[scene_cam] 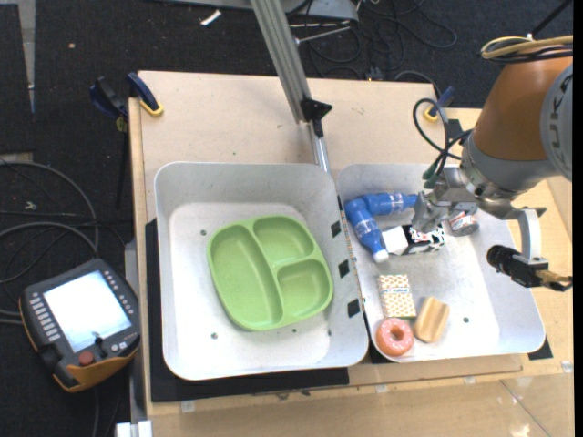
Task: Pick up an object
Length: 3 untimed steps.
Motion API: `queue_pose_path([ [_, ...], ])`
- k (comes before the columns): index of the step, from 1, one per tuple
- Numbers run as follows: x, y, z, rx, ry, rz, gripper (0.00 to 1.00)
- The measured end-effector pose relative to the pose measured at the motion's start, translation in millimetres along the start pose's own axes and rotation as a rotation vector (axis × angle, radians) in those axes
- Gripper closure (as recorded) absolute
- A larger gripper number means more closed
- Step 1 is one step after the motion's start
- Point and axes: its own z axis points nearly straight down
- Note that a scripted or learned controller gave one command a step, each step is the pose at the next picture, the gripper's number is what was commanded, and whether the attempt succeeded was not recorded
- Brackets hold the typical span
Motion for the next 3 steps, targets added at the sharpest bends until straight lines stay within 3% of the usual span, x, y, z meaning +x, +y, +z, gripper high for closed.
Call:
queue_pose_path([
  [2, 110, 13, 14, 0.000, 0.000, -0.001, 1.00],
  [3, 170, 14, -2, -0.002, 0.001, -0.002, 1.00],
])
